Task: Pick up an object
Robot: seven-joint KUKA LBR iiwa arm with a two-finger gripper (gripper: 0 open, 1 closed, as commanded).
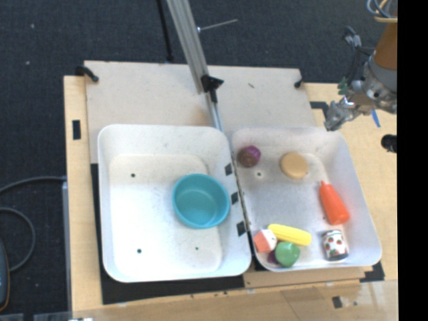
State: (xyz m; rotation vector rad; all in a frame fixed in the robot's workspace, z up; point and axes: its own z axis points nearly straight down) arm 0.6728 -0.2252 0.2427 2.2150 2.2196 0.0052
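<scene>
Jaws (pixel 334 117) hang at the two o'clock corner of the right bin (pixel 361 199), just over its rim, and whether they stand open or closed cannot be told at this size; nothing is seen held in them. Above them the grey arm (pixel 374 72) with its orange band reaches in from three o'clock.

Nothing has been picked up yet, judging by how things lie: every object rests on a bin floor. In the right bin, a purple ball (pixel 249 156) sits toward eleven o'clock, a tan round piece (pixel 294 165) near twelve, and an orange carrot-like toy (pixel 333 203) at three. Along the six o'clock edge lie a yellow banana-like toy (pixel 290 234), a green ball (pixel 287 253), a small red-and-white block (pixel 265 239) and a patterned can (pixel 335 245). The left bin (pixel 120 179) holds a blue bowl (pixel 200 200) near its three o'clock side.

Left to do, it seems, is the whole job: choosing a piece, descending, closing, lifting. The tan piece and the carrot lie nearest the jaws.
</scene>
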